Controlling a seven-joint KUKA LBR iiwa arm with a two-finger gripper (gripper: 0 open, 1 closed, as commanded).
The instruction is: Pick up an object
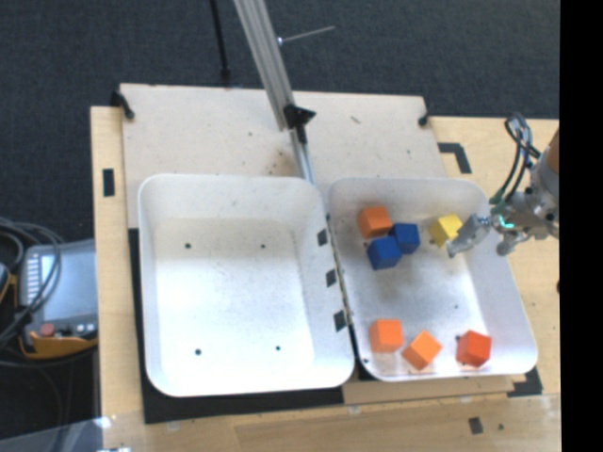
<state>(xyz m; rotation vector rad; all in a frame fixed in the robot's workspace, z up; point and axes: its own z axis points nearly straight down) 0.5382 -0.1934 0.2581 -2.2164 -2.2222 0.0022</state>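
Nearest you in the right bin (499,290), three blocks are sitting along the front edge: orange cube (385,334), tilted orange cube (423,349), red-orange cube (474,348). They're looking small, rigid and light (foam or wood, probably), so pinch opposite flat faces. Further back, the yellow block (446,228) is lying just beside the gripper (488,236), whose fingers are spreading apart, holding nothing.

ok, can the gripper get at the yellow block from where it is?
Probably yes. The gripper sits at the right bin's far right edge, just beside the yellow block. Nothing lies between them; the blue blocks are on its other side.
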